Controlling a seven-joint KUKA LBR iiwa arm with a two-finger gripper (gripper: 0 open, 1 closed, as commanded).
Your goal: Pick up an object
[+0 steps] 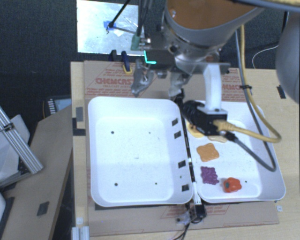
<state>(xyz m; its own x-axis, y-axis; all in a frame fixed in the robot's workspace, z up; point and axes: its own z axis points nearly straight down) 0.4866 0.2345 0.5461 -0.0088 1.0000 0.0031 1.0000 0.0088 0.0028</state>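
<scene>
Gripper (157, 86): spread open, empty, hovering past far corner of right bin (255, 159), not yet over objects.
Objects: orange piece (207, 152), purple piece (209, 175), red pepper (232, 185) inside right bin, lying apart, likely graspable singly.

White bin (136, 150) — cardboard (108, 80), seemingly, beneath

Item: one arm (262, 42), its large rounded shell a smooth pale grey. An orange band (197, 11) ran wide and glossy around the segment above the wrist. The wrist housing (197, 47) below it was dull grey metal, stepped and ringed. The tool (155, 93) had a dark body with a small turquoise light mark (150, 60) on its face. It carried two fingers (140, 80), bare grey metal, narrow and tapering.
</scene>
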